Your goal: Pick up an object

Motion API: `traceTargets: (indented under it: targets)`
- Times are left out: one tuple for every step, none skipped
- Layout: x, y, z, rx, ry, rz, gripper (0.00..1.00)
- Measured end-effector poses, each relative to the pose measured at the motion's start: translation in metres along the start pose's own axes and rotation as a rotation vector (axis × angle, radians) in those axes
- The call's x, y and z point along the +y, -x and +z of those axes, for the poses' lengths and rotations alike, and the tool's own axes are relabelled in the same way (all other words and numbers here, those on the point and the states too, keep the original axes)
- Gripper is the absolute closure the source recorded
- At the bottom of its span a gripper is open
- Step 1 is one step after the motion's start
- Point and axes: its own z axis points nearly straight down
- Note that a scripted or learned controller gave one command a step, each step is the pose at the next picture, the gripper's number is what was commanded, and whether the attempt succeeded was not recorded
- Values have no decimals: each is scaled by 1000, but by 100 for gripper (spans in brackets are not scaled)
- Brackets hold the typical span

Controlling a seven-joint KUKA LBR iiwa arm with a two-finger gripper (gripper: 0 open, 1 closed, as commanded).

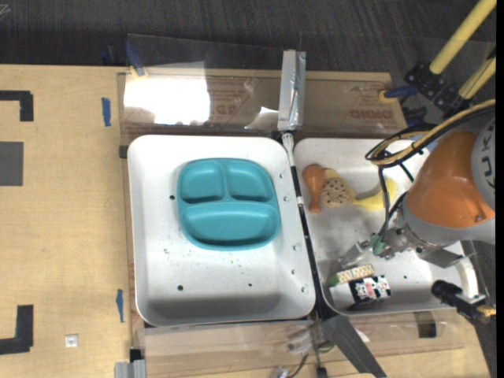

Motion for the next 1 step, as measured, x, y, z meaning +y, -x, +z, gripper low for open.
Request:
traceTargets:
  targets:
    - [52, 18, 12, 2, -6, 171, 0]
